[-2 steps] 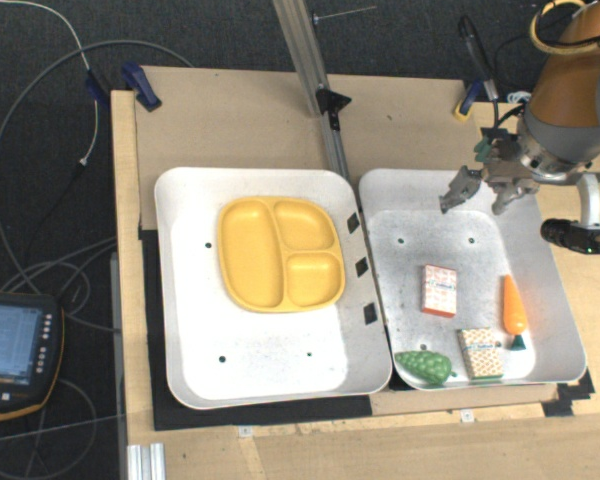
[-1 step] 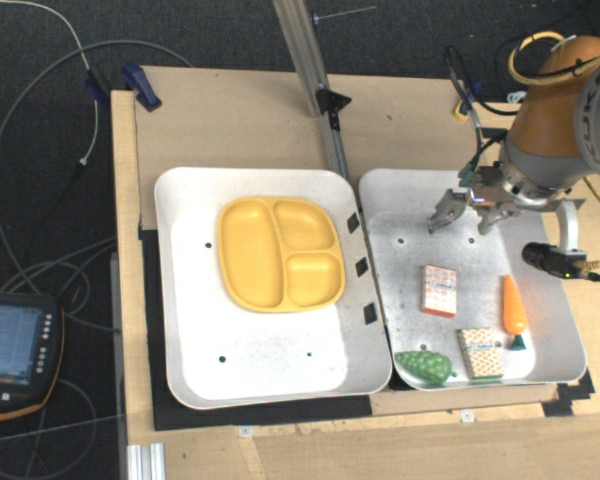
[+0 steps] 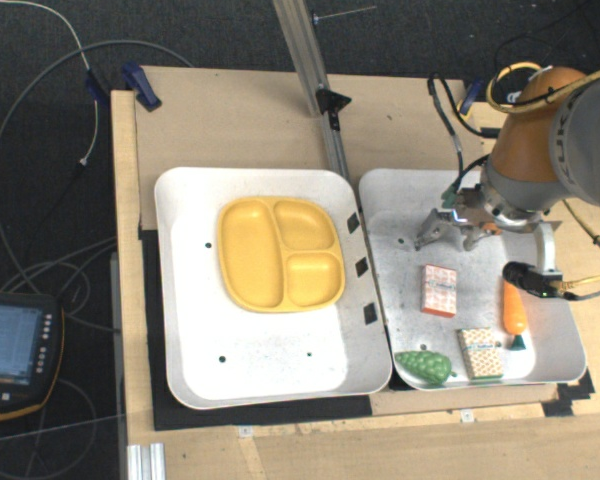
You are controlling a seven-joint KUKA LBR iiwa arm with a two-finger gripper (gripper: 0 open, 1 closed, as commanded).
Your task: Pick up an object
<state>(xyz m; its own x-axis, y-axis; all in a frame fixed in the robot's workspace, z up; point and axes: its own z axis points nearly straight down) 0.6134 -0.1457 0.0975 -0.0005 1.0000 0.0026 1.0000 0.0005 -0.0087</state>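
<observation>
Camera view: gripper [image 3: 442, 226] hovering at upper middle of the right bin [image 3: 395, 268], fingers spread, nothing between them. Small red-and-white patterned box [image 3: 440, 290] lying flat just below, apart from it. Orange carrot [image 3: 515, 308] at right; green toy [image 3: 424, 366] and second box [image 3: 480, 353] along the lower edge. Yellow divided tray [image 3: 280, 253] in the left bin [image 3: 185, 298]. Wooden bench [image 3: 240, 98], dark carpet [image 3: 40, 118] around.

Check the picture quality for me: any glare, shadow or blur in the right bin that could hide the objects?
Camera view: lighting is even, with no strong glare on the right bin; soft shadows sit under the gripper; the orange carrot and small box are sharp enough, though the box's print is too small to read.
</observation>
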